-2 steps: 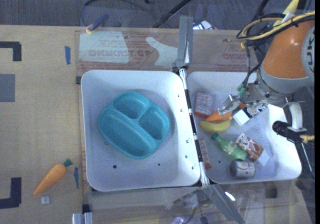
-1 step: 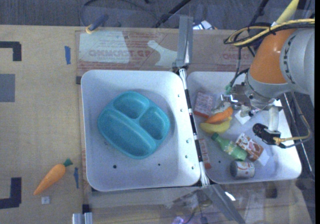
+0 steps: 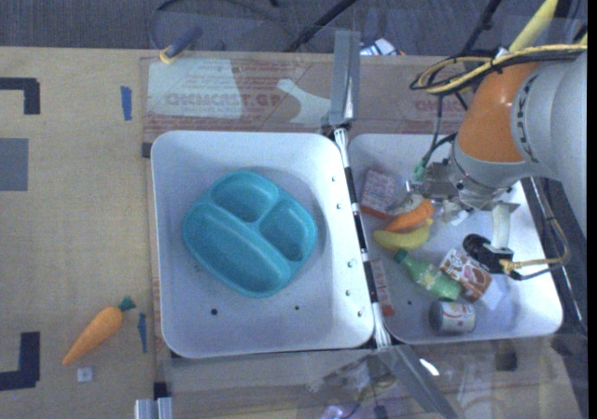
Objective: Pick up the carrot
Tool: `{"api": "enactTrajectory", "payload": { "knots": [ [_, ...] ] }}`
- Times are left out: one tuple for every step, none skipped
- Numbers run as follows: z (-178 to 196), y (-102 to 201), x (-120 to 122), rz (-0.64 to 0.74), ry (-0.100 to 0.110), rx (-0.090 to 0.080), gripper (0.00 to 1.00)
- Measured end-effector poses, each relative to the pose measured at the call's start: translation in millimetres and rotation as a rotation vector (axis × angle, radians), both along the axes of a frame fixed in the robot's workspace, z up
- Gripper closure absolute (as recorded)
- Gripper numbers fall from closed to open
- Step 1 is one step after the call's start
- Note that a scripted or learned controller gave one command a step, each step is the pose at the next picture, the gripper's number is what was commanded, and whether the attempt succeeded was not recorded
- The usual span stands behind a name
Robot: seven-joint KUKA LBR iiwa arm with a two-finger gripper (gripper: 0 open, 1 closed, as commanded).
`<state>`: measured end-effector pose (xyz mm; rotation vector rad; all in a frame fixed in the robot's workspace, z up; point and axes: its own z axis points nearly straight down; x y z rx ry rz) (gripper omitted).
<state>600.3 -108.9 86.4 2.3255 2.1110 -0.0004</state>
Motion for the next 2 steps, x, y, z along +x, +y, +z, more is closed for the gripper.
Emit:
{"api": "enactTrajectory", "payload": {
  "knots": [
    [10, -1, 0, -0.003, -0.001, 0.002, 1.00],
    [133, 82, -28, 0.005, 0.004, 0.001, 1.00]
  ]
}}
